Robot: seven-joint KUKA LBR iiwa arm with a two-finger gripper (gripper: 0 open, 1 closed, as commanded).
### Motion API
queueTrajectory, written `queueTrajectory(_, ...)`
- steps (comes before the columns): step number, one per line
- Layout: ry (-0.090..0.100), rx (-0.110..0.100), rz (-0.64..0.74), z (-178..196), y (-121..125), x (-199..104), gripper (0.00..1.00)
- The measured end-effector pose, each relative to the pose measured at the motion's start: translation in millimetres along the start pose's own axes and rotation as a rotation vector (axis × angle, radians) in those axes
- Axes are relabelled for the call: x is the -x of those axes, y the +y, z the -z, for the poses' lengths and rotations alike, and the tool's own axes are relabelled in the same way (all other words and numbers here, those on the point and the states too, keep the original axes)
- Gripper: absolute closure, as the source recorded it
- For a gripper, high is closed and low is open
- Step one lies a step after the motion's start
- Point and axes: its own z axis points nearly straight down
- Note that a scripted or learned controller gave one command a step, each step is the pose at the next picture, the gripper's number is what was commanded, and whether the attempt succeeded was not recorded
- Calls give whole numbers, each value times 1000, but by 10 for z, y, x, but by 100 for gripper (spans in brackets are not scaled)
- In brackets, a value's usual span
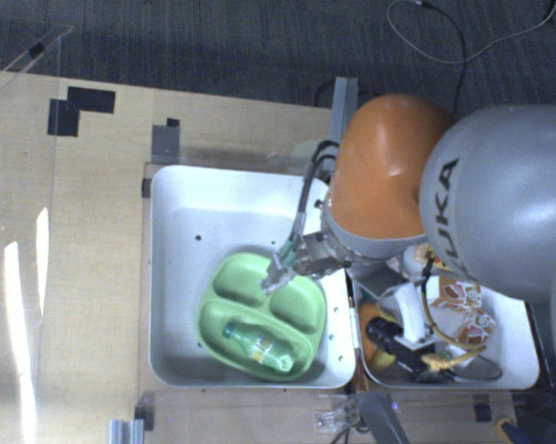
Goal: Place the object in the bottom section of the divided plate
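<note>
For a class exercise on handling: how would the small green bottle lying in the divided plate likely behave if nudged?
The green bottle lies on its side, so it would probably roll. The plate section's raised rim would likely stop it. It looks like small, thin plastic, so probably light.

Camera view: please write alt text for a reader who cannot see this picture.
A green bottle lies in the bottom section of a green divided plate inside the left white bin. The gripper hangs over the plate's upper sections. The right bin holds mixed objects.

wooden bench (60, 250), dark carpet (224, 25)
</note>
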Motion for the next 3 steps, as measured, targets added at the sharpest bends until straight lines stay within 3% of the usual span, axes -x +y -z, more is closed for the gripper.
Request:
queueTrajectory(1,0,0,0,0,0,1,0)
queueTrajectory(2,-1,3,76,1093,-12,343,0)
queueTrajectory(3,-2,4,295,1777,44,943,0)
